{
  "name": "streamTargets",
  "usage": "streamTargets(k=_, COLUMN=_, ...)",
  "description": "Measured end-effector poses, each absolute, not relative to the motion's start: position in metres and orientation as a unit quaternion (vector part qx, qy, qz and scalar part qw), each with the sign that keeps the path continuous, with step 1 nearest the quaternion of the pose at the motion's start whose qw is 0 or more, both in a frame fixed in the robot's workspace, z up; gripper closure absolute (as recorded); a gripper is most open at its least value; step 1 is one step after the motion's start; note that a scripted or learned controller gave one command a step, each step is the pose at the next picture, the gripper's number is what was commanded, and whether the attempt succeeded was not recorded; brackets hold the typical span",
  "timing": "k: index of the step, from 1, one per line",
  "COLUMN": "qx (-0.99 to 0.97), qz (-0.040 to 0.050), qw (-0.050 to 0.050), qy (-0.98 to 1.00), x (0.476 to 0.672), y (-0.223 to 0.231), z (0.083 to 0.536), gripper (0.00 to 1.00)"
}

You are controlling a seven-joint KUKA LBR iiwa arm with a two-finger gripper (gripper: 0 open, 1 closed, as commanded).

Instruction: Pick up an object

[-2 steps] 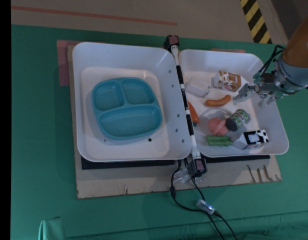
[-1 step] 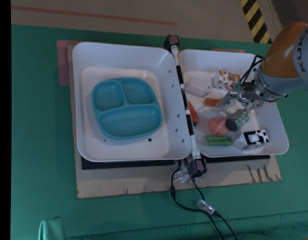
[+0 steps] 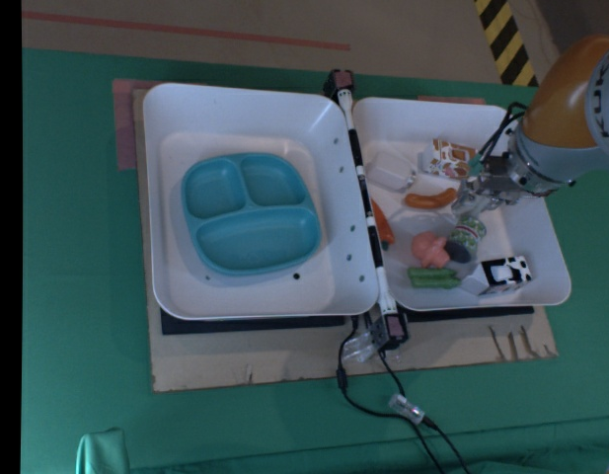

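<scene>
Green cloth is covering the one table, which is bearing two shallow white plastic bins side by side. The left bin is holding one teal plastic plate with three compartments. The right bin is holding the small things, all lying close together: one orange carrot-shaped toy against the divider, one white wrapped packet, one orange-and-white printed packet, one orange sausage-shaped toy, one pink lumpy toy, one green pod-shaped toy, one black-and-white patterned box and one small green-labelled bottle. One grey arm with an orange band is reaching in from the right, its gripper hanging just above the bottle's upper end; how far its jaws are parted I cannot tell.
</scene>
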State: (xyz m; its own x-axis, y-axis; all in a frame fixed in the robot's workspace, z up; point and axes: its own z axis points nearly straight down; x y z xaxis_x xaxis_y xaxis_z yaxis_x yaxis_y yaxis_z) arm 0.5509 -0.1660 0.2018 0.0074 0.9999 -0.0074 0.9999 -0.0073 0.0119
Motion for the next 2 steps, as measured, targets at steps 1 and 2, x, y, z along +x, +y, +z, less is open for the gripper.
streamTargets(k=1, qx=0.71, qz=0.0015, qw=0.007, qy=0.705, x=0.551, y=-0.166, z=0.202, gripper=0.0)
streamTargets(k=2, qx=0.711, qz=0.0022, qw=0.009, qy=0.703, x=0.552, y=-0.167, z=0.213, gripper=1.0)
